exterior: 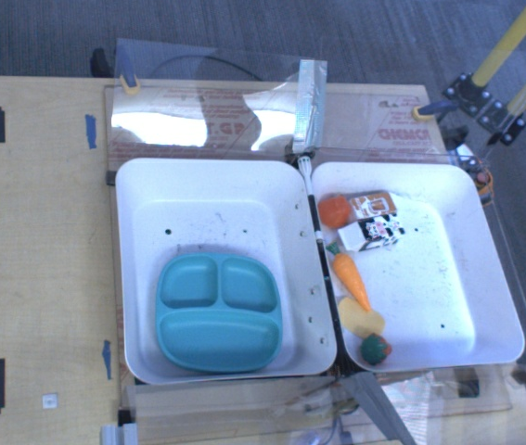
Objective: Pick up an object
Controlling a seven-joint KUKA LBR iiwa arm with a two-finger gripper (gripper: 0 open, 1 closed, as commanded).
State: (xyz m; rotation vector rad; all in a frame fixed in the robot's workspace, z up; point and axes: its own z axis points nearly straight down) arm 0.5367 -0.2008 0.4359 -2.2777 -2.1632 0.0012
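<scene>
Objects: orange plastic carrot (351,281), yellow plastic piece (361,321), small printed carton (374,221), clustered along right white bin (467,276) inner wall.
Hand: state cannot tell.
Risk: crowding against wall may cause glancing, failed grasp.

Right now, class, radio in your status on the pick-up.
Carrot lies untouched in right bin, against its left wall. Orange ball, carton crowd close.
</scene>
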